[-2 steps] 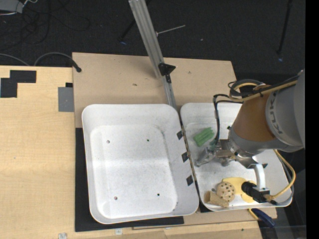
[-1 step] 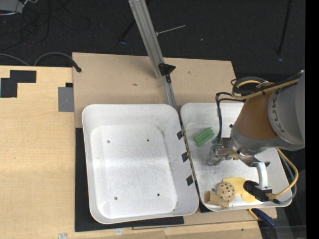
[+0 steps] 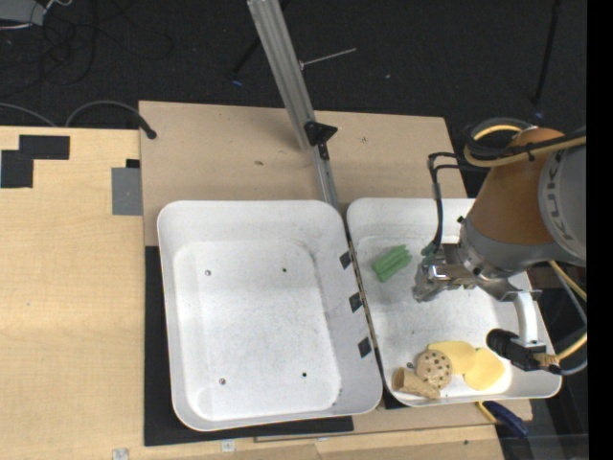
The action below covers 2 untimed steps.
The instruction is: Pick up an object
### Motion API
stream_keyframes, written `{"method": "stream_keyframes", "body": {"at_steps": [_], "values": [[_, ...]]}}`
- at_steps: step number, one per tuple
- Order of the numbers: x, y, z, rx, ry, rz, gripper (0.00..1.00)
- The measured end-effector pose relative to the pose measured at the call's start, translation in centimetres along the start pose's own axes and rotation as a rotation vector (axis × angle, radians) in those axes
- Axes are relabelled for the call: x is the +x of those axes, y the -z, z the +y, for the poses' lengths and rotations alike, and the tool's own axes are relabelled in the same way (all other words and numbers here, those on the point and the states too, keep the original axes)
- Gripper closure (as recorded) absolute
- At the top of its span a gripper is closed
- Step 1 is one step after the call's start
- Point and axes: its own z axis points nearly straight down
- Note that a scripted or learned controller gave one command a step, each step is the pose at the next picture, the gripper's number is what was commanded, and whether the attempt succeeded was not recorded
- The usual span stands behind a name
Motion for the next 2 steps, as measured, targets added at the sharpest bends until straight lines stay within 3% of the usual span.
{"method": "stream_keyframes", "body": {"at_steps": [2], "values": [[-0.2, 9.1, -0.7, 0.000, 0.000, 0.000, 1.00]]}}
